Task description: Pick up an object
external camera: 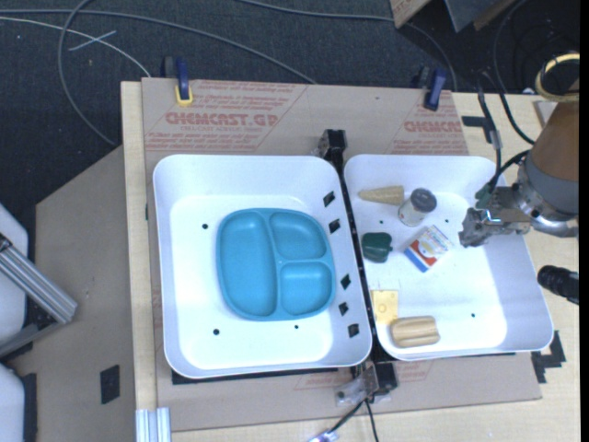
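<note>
Camera view: hand (471, 229) over right bin (515, 325), finger state impossible to tell; nearest thing, red-and-white packet (426, 247), just left, lying slantwise.

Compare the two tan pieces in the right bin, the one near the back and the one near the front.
The back tan piece is a tapered cone lying on its side, narrowing toward the left; the front tan piece is a rounded, even block. The back piece looks paler and slimmer, the front piece thicker. The back piece lies beside a small jar; the front piece lies beside a yellow square. Both lie flat in the right bin.
</note>
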`<control>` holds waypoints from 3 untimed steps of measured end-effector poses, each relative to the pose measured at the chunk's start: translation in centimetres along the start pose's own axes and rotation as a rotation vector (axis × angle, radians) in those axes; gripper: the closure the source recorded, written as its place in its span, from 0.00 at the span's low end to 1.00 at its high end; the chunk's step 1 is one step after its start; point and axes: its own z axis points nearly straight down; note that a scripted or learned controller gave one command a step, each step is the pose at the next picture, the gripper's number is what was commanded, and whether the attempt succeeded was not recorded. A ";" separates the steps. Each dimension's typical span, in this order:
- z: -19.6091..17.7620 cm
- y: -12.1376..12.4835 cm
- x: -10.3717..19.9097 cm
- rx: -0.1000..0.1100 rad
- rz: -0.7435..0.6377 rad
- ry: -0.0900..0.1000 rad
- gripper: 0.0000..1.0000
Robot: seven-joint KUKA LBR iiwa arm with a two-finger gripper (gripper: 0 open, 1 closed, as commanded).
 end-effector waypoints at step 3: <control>-4.1 4.7 9.6 0.005 -0.004 0.003 1.00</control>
